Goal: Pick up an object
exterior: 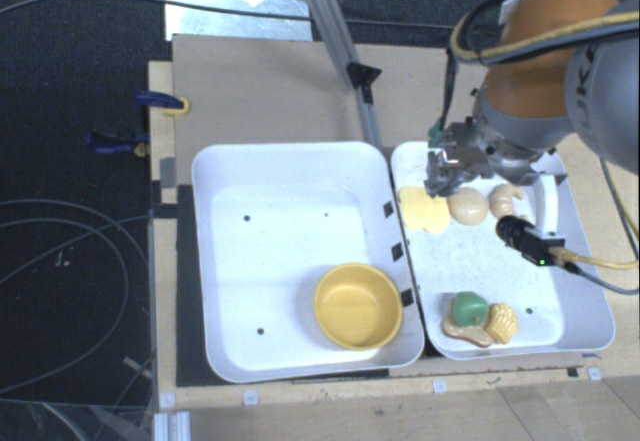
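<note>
My gripper (438,186) hangs low over the far left part of the right bin (590,321), just above a pale yellow flat piece (424,212). Beside that piece lie a beige egg-shaped object (467,207) and a small tan piece (505,197). Near the bin's front edge sit a green object (467,308), a yellow corn-like toy (501,322) and a tan piece (462,333) under them. The gripper's fingers are dark and seen end-on, so their spacing is unreadable. I see nothing between them.
The left bin (260,199) holds a yellow bowl (357,304) near its front right corner. A metal tripod leg (335,19) slants down to the gap between the bins. A black cable fitting (520,235) hangs from the arm over the right bin.
</note>
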Action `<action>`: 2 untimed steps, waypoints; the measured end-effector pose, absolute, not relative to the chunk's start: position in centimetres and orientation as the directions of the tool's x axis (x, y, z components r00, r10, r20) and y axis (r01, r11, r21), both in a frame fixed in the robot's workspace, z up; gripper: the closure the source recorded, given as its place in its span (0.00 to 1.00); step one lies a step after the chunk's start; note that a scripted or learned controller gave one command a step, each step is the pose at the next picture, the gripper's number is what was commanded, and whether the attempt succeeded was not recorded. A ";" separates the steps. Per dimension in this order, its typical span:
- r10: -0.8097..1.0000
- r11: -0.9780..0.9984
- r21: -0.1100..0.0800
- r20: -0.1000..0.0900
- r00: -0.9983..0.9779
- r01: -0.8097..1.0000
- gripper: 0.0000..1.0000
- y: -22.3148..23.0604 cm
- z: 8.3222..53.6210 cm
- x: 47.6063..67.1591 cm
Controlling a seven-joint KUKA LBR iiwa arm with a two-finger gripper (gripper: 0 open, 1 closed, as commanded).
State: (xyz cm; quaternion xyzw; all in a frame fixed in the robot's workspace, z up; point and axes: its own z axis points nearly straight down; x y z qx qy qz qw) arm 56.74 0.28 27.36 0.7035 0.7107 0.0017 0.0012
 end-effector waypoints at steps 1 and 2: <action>1.000 0.008 0.005 0.000 -0.008 1.000 1.00 4.2 27.1 60.4; 1.000 0.009 0.004 0.001 -0.009 1.000 1.00 8.9 25.6 63.6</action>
